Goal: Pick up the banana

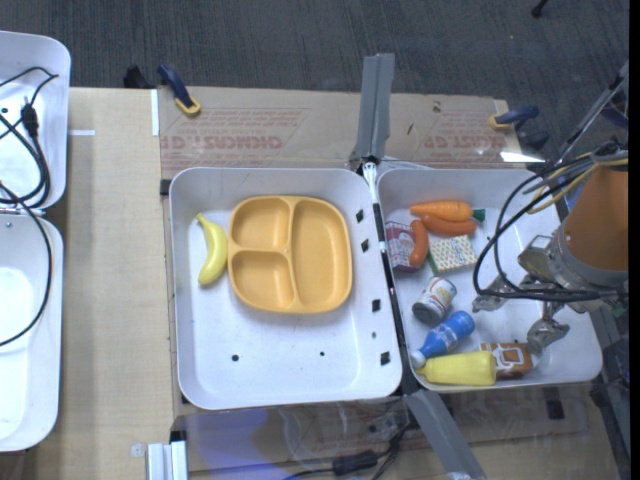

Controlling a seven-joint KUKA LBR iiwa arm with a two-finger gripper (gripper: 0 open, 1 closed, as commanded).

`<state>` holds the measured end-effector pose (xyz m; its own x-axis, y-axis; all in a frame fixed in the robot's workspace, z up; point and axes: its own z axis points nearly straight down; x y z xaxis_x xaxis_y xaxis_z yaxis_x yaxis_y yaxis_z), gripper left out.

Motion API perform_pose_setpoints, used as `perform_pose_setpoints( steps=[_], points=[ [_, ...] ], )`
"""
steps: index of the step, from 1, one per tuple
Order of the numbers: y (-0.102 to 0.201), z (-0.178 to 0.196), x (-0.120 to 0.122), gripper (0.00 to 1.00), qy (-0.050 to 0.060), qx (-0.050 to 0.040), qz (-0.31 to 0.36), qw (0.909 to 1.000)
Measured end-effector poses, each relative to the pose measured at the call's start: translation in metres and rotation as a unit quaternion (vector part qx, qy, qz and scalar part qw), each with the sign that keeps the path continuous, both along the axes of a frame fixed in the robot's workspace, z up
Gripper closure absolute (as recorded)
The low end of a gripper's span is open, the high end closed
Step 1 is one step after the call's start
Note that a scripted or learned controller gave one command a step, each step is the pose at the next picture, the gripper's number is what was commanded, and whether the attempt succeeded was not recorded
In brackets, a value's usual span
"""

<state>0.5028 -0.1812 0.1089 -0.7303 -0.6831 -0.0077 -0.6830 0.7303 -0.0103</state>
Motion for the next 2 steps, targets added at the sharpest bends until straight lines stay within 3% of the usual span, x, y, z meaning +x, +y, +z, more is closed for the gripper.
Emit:
perform_pose_setpoints(
  steps=[1,2],
  points=[
    [-0.0013,0.0116,0.0026,1.00,-0.004,-0.0014,-0.002,1.0000],
    [-0.0011,0.0108,0.0023,0.00,-0.003,-0.0010,-0.002,1.0000]
  ],
)
